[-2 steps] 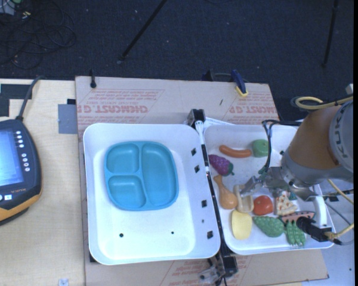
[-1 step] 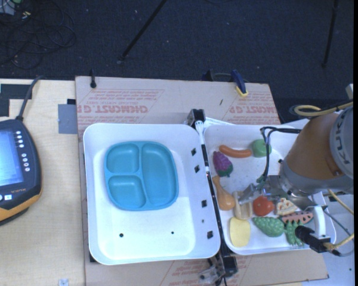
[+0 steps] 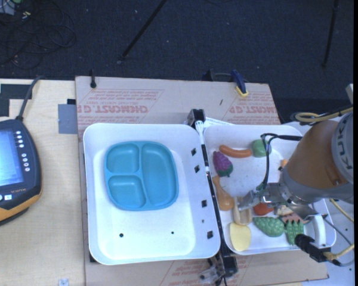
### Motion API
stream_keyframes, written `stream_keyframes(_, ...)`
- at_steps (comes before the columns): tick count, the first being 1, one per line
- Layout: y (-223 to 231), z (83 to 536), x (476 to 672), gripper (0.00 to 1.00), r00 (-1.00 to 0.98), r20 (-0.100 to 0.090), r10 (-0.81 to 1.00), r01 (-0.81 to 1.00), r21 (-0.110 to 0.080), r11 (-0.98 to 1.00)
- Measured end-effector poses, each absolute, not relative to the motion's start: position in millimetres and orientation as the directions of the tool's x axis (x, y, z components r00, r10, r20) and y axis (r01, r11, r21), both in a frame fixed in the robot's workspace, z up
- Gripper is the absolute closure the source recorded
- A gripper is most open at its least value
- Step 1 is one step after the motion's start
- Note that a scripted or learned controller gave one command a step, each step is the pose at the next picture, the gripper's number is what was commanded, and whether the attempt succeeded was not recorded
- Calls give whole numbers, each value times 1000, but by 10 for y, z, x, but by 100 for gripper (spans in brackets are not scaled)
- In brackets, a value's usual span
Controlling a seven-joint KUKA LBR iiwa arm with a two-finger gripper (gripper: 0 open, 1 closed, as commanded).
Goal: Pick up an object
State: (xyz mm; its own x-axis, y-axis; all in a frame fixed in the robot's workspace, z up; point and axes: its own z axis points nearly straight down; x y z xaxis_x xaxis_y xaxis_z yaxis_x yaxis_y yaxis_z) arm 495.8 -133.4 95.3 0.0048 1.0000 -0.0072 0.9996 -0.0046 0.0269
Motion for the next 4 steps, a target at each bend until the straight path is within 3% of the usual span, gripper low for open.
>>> stream_keyframes(1,-1375,941,5010,0,3,2,1000,1000,9,-3)
stream_keyframes(3,-1453,943,4960,0,-2,5,1000,1000,16,2)
stream_keyframes(4,-1458,937,5116,0,-3,5,1000,1000,1,3)
